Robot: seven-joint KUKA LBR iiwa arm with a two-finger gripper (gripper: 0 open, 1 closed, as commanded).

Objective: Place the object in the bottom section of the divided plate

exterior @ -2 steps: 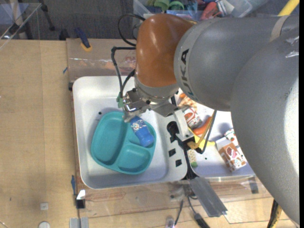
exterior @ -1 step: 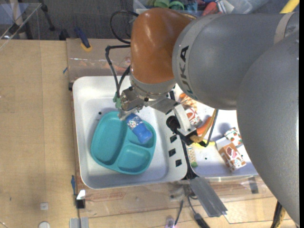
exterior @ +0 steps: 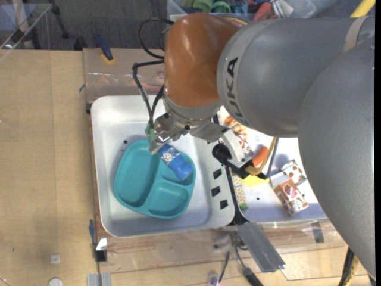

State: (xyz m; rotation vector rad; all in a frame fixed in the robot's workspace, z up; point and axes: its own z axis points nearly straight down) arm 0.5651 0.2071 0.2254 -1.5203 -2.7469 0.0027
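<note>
Item: small blue rectangular packet with a printed label [exterior: 177,163], lying in the upper right section of the teal plastic divided plate [exterior: 134,180]. I am judging it light, stiff-sided and slightly slick, best pinched across its narrow sides. The jaws [exterior: 156,140] are hanging just above its upper end; I cannot tell their state. Left white bin [exterior: 107,136]: holding the plate. Right white bin [exterior: 309,219]: holding a printed carton [exterior: 290,187] and an orange carrot-like piece [exterior: 260,157].

pale wooden bench [exterior: 41,159], dark backdrop [exterior: 89,16]
</note>
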